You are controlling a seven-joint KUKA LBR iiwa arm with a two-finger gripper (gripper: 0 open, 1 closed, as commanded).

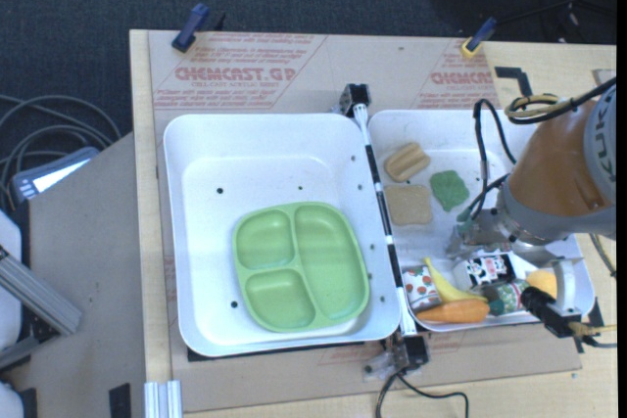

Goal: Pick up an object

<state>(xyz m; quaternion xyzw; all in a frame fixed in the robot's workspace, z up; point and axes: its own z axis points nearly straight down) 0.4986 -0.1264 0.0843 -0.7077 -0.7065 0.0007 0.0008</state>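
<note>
Jaws low in right bin, grip state unclear, banana just below, green sponge above.

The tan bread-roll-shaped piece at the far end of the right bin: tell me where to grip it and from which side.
Grip the tan bread-roll-shaped piece across its short width at the middle, coming straight down from above. It lies flat with its long axis running left to right, slightly tilted. Bare floor of the right white bin lies behind it, though the flat tan square piece sits close in front.
</note>
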